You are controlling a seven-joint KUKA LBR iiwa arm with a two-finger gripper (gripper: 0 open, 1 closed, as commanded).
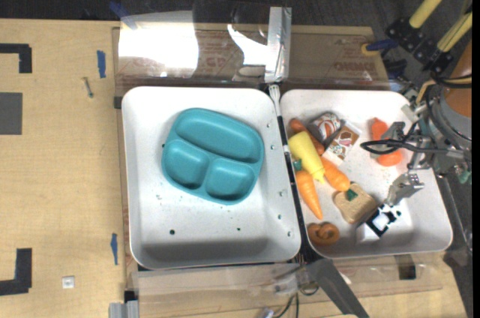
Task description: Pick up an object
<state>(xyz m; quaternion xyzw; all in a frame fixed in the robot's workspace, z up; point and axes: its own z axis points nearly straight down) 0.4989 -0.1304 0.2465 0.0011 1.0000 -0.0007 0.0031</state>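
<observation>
The left bin (pixel 142 159) is holding a teal divided plate (pixel 213 154), lying flat at its centre, tilted so its single large compartment is pointing toward eleven o'clock. The right bin (pixel 431 230) is carrying the clutter — the likely candidates for picking. Along its left wall a yellow bottle-shaped toy (pixel 307 151) is lying, with an orange carrot (pixel 308 195) just below it toward six o'clock and a second carrot (pixel 335 175) touching the bottle's lower end. At twelve o'clock of these a small printed packet (pixel 332 133) is sitting; at six o'clock a brown pretzel-like piece (pixel 324 233) is resting near the front rim. A tan block (pixel 355 203) is lying mid-bin, beside a black-and-white tag (pixel 383 220). An orange piece (pixel 385 142) is sitting toward two o'clock, partly behind cabling.

The gripper (pixel 405 187) is hanging over the bin's right half, probably positioning for a descent — whether its jaws are wide or narrow, I cannot tell, and nothing is visibly between them.
</observation>
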